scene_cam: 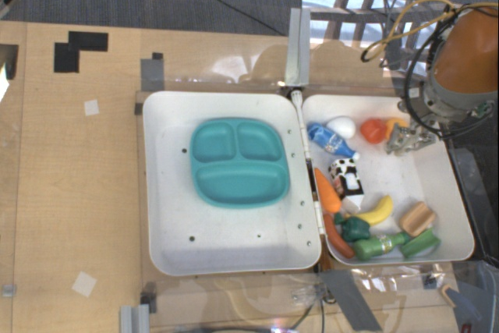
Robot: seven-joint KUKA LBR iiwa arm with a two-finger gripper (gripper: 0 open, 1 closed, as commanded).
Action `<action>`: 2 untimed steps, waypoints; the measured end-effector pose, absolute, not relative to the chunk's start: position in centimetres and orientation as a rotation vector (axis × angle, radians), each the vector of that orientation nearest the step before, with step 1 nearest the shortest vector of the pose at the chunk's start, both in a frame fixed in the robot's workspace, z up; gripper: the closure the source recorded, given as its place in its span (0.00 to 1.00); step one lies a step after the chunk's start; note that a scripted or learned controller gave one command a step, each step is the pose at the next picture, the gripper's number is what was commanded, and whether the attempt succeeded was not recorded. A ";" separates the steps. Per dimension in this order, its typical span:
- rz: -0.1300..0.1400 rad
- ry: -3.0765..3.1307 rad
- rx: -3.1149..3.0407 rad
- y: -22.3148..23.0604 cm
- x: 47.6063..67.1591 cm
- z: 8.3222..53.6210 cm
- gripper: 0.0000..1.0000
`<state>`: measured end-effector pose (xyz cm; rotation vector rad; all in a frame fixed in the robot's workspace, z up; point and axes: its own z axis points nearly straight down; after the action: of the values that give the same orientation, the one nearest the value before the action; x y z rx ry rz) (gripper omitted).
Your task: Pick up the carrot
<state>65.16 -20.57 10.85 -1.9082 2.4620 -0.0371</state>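
Two white bins stand side by side on the surface [70, 191]: the left bin [168, 246] carries a teal divided plate [238, 161], and the right bin [452, 191] carries a crowd of toy food. The carrot [328, 192] lies along the left edge of the right bin, about halfway down, with its green top toward the near left corner; a small black-and-white figure [345, 175] is just beside it, and a yellow banana [376, 210] and a dark green piece [355, 228] are near. The arm [466, 58] reaches in over the far right corner of this bin, and the hand [407, 138] sits low near a red piece [375, 129], well apart from the carrot. We cannot tell if the hand is apart or together, because it is small and its metal parts blur together. We judge that the task is at its approach step and no grasp is made. The next move calls for travel across the bin toward its left edge, then a descent with care, since the wall and the neighbours leave little room. Part of the carrot's thick end seems hidden under the green piece.
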 end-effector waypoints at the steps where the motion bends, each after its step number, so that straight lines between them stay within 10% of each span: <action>1: -0.013 2.600 -1.736 -13.9 65.1 19.9 1.00; 2: -0.008 2.607 -1.734 -14.1 65.0 19.5 0.00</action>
<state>64.95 -14.11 19.51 -1.7337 2.6073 -0.0079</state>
